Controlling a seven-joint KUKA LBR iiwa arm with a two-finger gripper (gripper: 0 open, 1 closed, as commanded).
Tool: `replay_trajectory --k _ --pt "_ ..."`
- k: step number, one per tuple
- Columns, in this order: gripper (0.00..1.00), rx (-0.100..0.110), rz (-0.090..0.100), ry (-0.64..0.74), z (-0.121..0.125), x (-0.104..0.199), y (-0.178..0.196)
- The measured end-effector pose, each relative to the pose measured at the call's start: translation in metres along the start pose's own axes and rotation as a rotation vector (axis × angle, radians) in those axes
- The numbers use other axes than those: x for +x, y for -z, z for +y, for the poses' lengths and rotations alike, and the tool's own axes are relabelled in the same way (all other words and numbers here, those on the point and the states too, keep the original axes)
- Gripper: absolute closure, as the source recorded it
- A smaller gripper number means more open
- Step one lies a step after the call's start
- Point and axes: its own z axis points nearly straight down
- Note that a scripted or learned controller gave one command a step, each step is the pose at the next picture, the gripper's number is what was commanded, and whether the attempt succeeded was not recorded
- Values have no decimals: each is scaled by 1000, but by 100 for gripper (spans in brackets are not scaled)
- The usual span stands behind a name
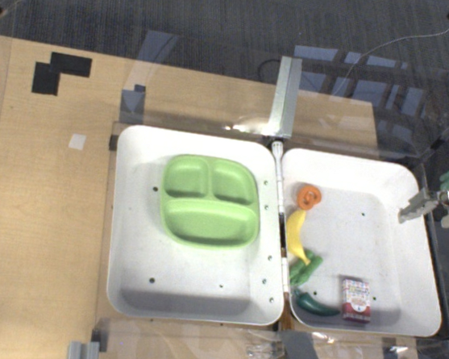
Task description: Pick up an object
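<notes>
**2 white bins, 5 objects, gripper at the right edge**

On the pale wooden tabletop (41,217) sit 2 shallow white plastic bins side by side, meeting along a central seam. The left bin (127,276) holds 1 thing: a light green plastic plate with 3 compartments (210,200), lying flat near the bin's middle, 2 small compartments toward the far side and 1 wide compartment toward the near side.

The right bin (380,234) holds 4 things, all gathered along its left and near sides. A small orange ring-shaped toy (310,196) lies near the seam, toward the far half. Just below it a yellow banana-shaped toy (294,234) runs lengthwise beside the seam. Its lower end touches a light green pod-shaped toy (305,269), which lies tilted. Close to the bin's near wall rests a dark green curved toy (315,305), and just beside it to the right stands a small red and white carton (356,300).

The grey 2-finger gripper (417,208) hangs at the right bin's right rim, near its far corner. Whether it is spread or closed cannot be made out. Nothing shows between it. All 4 objects lie well apart from it, across the bare bin floor; the carton is the nearest, the banana-shaped toy and ring the farthest.
</notes>
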Motion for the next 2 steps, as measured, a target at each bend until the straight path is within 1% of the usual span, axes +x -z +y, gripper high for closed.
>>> replay_trajectory --k 1,2 --pt "0 2 1 51 -44 32 -104" --pt "0 1 1 200 -52 99 -160"
